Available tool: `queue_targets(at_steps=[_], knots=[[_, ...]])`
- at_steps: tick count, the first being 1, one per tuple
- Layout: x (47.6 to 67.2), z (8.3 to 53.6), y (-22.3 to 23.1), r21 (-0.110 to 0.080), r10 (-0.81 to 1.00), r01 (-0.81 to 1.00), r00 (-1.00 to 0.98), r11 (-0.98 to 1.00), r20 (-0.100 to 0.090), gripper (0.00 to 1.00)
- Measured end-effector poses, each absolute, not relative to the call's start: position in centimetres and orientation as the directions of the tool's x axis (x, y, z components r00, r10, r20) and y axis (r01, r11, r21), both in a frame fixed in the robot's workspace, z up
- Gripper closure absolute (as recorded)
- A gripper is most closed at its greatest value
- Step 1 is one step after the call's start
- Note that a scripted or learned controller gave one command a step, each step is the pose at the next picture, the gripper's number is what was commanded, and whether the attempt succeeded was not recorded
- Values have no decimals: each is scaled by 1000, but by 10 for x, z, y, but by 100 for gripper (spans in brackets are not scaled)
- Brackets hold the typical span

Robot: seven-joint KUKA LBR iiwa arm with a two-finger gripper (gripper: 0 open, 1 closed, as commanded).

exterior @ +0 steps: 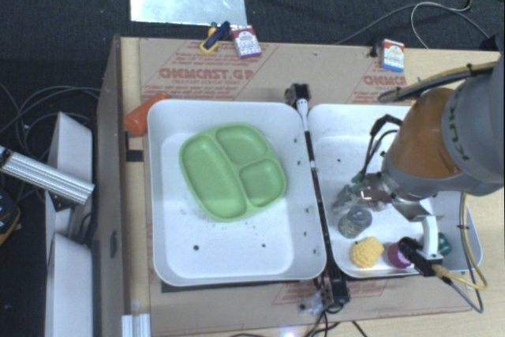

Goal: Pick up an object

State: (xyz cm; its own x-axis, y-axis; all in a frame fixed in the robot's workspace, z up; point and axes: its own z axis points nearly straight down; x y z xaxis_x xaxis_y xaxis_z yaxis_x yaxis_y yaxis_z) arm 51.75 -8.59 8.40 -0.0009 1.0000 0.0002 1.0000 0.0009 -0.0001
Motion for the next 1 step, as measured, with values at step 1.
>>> queue_targets(at_steps=[1], knots=[[606,188,-112,5,1000,1000,-4,4,-1,0]])
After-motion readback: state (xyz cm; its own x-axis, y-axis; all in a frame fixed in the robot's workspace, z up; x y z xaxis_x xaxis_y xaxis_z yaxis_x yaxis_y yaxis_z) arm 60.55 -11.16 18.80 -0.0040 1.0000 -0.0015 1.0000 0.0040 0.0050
